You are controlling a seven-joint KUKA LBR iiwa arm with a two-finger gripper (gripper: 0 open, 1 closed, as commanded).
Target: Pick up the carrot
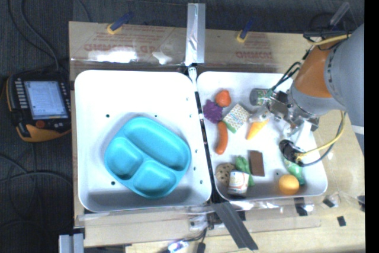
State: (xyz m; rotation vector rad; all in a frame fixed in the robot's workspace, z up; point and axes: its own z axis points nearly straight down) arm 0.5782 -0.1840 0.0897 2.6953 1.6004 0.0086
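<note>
The carrot [222,137], a long orange-red tapered piece, lies near the left wall of the right bin [320,186], just below a purple bunch of grapes [212,109]. My gripper [269,108] hangs over the upper middle of that bin, to the right of the carrot and apart from it. Right under the gripper's lower left side sits a small yellow-orange cone [255,128]. The grey arm with its orange band [312,77] comes in from the right.
The right bin also holds a small orange-red tomato [222,98], checkered box [235,117], brown bar [256,163], green pieces [243,164], cookie [224,172], small can [238,182] and orange [288,184]. A blue divided plate [148,155] lies in the left bin [95,92].
</note>
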